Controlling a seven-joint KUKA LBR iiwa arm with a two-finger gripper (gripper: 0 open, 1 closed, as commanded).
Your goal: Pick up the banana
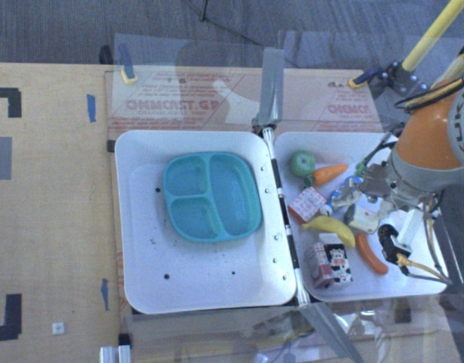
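Observation:
The yellow banana (332, 228) lies curved on the floor of the right bin (368, 290), near its middle. It sits between a pink-and-white block (307, 203) and a small printed carton (329, 264). My gripper (361, 200) hangs low over the right bin, just up and to the right of the banana's right end, among small objects. The grey wrist with its orange band (427, 142) rises behind it. Nothing yellow shows in the gripper.
A green apple (302, 162) and a carrot (328, 175) lie at the back of the right bin. An orange pepper-like piece (370, 255) lies right of the banana. The left bin (141, 278) holds a teal divided plate (213, 196). Cables trail beside the wrist.

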